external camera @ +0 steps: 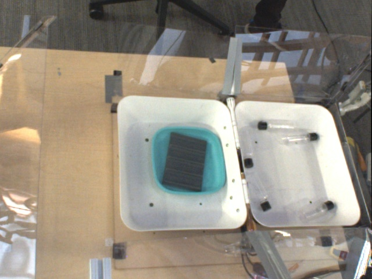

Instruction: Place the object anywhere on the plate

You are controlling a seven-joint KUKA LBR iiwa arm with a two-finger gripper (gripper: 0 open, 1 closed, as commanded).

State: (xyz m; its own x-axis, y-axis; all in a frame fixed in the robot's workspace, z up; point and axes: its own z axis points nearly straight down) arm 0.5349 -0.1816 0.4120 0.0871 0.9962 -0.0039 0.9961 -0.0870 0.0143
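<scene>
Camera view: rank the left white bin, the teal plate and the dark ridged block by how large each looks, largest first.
1. Left white bin, largest; it holds the other two.
2. Teal plate, inside that bin.
3. Dark ridged block, smallest, lying within the plate's rim.
All three sit nested at one spot, so camera nearness does not blur the order.

The left bin has a teal plate in its middle, and a dark ridged block lies on the plate. The right bin has small black pegs near its edges; its middle is open.
</scene>
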